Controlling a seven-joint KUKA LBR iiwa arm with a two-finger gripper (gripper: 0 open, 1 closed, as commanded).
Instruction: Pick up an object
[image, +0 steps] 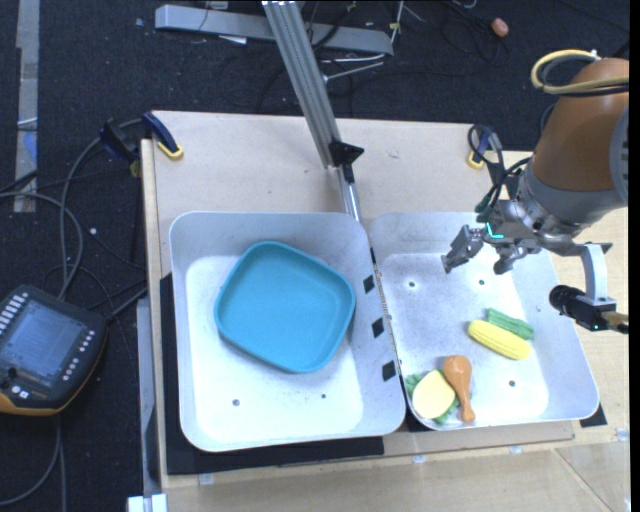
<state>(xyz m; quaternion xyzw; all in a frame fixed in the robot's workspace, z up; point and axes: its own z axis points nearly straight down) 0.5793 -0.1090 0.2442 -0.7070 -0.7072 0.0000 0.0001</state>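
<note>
Our pincer (483, 255) hangs spread and empty over the right bin (560, 400); we judge the corn (499, 339) light, stiff, best pinched across its middle.

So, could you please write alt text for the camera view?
The gripper hovers open above the right bin, which holds a corn cob, drumstick and yellow-green piece. The left bin holds a blue plate.
</note>
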